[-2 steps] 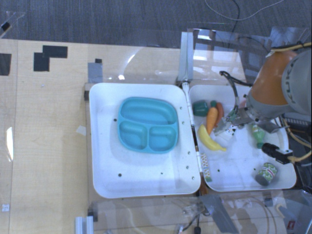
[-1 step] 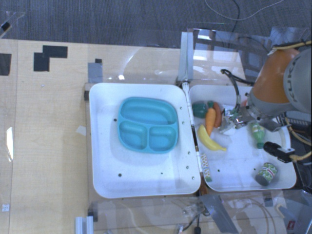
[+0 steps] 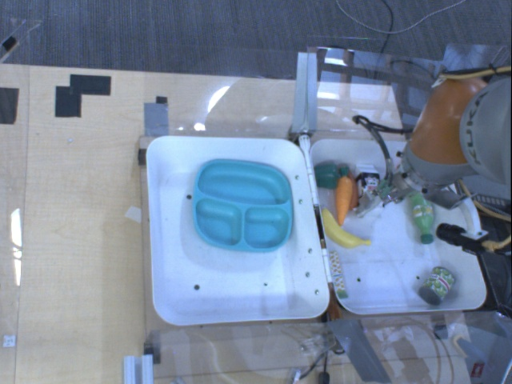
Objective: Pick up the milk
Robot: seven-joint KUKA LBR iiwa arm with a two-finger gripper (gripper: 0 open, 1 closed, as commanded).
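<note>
Arm pose: the grey arm (image 3: 480,126) is reaching in from the right, orange band (image 3: 440,122) showing up top, and it's bending down over the right bin (image 3: 400,294).
Gripper: the gripper (image 3: 376,200) is hanging low just to the right of the carrot (image 3: 344,199), really close to it.
Gripper state: honestly not seeing whether it's open or closed, it's a small cluttered blob from this angle. Nothing is visibly sitting in it.
Milk: the milk (image 3: 368,178) is sitting just up and to the right of the carrot's top end, right above the gripper, near the bin's far wall.
Milk direction: it's looking like a little white carton with dark markings, but it's too small for me to be calling its long axis or which way it's pointing.
Counts: two white bins, one carrot, one banana (image 3: 345,234), one green bottle (image 3: 422,219), one can (image 3: 437,285), one dark green item (image 3: 330,174), one milk, one blue divided plate (image 3: 243,205).
Neighbours: the banana is lying just below the carrot, the dark green item is sitting at its upper left, and the bottle and can are lying well off to its right.
Left bin: the left bin (image 3: 172,286), to the carrot's left, is holding the blue plate.
</note>
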